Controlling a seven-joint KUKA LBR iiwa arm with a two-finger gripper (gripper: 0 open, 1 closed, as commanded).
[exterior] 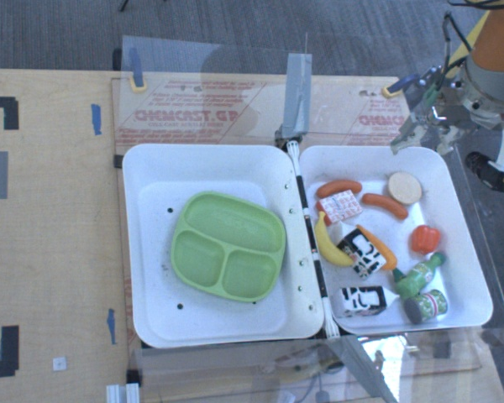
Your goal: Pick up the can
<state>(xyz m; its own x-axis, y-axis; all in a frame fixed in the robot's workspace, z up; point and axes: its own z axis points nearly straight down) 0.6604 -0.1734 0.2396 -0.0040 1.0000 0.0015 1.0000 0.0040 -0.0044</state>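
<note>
The can (427,306) lies on its side in the front right corner of the right bin (470,250). It is grey with a green, white and red label, and it touches a green bottle (418,277) just behind it. My gripper (422,143) hangs over the bin's back right rim, far behind the can. Its two fingers are spread apart with nothing between them.
The right bin also holds a red tomato (424,239), a banana (329,246), two sausages (339,188), a round tan disc (405,187), a red-white packet (341,206) and two black-and-white packs (365,300). A green divided plate (227,246) sits in the left bin (143,225).
</note>
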